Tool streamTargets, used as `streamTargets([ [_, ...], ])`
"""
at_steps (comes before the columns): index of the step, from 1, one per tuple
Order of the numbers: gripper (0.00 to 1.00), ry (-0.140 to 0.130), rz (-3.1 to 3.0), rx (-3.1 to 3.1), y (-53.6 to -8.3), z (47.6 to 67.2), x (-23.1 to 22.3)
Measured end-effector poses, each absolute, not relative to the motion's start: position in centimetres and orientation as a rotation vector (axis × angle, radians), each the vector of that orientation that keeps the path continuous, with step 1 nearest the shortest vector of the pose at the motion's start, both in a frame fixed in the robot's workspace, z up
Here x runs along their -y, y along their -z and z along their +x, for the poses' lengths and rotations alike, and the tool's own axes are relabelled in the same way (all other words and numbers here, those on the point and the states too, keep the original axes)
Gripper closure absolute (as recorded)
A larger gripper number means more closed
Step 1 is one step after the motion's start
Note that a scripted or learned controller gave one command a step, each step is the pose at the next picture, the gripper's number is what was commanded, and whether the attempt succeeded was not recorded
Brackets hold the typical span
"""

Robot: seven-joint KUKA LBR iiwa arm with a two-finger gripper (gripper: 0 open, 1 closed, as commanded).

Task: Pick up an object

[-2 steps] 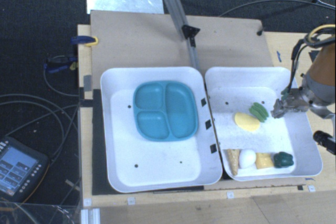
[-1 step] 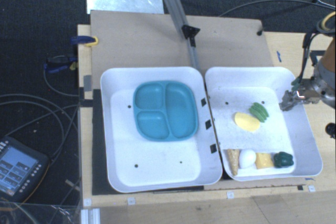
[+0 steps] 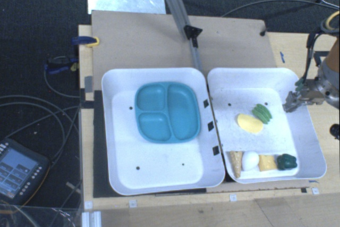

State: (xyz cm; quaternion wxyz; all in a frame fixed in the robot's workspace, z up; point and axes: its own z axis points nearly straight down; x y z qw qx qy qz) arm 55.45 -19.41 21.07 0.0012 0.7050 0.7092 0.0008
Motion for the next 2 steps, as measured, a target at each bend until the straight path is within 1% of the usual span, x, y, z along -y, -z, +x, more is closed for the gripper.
streamTargets([
  [1, 1.00, -0.005, 2.209, -2.234, -20.9, 56.9, 13.4],
  [2, 1.00, -0.006, 2.207, -2.234, -22.3, 58.3, 8.4],
])
